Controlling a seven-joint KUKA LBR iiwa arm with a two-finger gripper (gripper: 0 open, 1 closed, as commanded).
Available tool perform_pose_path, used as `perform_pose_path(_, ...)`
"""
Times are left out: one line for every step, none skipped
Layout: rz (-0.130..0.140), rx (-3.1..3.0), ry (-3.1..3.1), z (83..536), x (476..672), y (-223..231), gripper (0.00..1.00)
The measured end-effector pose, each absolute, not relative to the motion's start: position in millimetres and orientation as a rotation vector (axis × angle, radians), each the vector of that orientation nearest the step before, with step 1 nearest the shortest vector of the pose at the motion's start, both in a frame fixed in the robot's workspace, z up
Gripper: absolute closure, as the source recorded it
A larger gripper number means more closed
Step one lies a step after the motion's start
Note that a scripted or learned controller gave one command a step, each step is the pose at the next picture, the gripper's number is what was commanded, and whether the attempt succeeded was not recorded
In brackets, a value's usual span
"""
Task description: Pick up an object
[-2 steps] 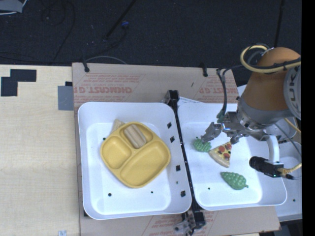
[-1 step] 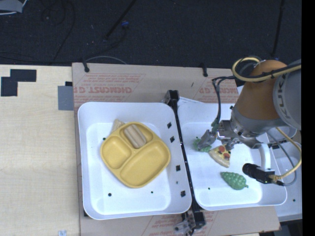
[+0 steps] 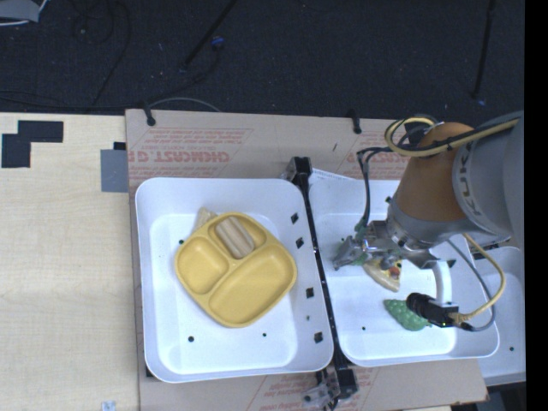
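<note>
My gripper (image 3: 349, 253) hangs low over the left half of the right bin (image 3: 360, 341), under the grey arm with its orange band (image 3: 432, 187). Just to its right lies a pale tan object with a red spot (image 3: 385, 271), partly under the wrist; I cannot tell whether the gripper touches it. A green object (image 3: 401, 313) rests on the bin floor nearer the front. In the left bin (image 3: 163, 332) sits a yellow divided plate (image 3: 248, 285) with a tan ridged piece (image 3: 235, 235) in its upper compartment.
A black divider (image 3: 313, 264) runs between the two bins. The bins stand on cardboard (image 3: 214, 148) on a pale wooden bench (image 3: 60, 272). Bare bin floor shows in front of the gripper.
</note>
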State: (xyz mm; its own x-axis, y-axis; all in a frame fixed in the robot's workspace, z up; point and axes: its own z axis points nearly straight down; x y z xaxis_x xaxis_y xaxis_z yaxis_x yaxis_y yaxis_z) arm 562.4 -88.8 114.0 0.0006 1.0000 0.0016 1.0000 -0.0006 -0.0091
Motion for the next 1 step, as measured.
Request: perform_pose_path(-0.004, -2.228, -2.226, 91.0, 565.2, -89.7, 0.00)
